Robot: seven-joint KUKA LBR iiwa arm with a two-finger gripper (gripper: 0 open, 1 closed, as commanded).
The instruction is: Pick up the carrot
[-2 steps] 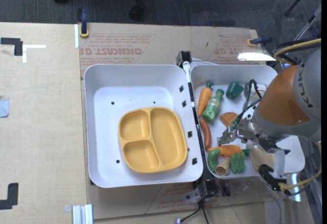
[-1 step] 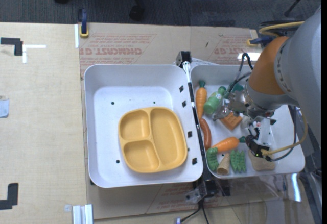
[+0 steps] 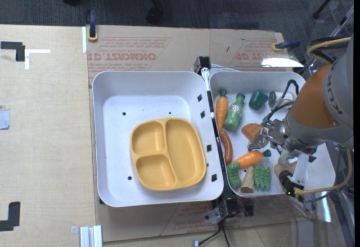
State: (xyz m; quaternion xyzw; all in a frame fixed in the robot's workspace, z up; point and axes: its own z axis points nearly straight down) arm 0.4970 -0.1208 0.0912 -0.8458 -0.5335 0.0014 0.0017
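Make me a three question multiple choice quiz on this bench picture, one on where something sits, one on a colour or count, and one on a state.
1. Where does the yellow plate lie?
A. Left bin
B. Right bin
C. On the cardboard

2. How many compartments does the plate have?
A. Two
B. Three
C. Four

3. How does the green bottle rest?
A. Upright
B. On its side
C. On the plate

Answers: 1 A, it sits inside the left bin. 2 B, ridges split it into three. 3 B, it lies flat beside a carrot in the right bin.
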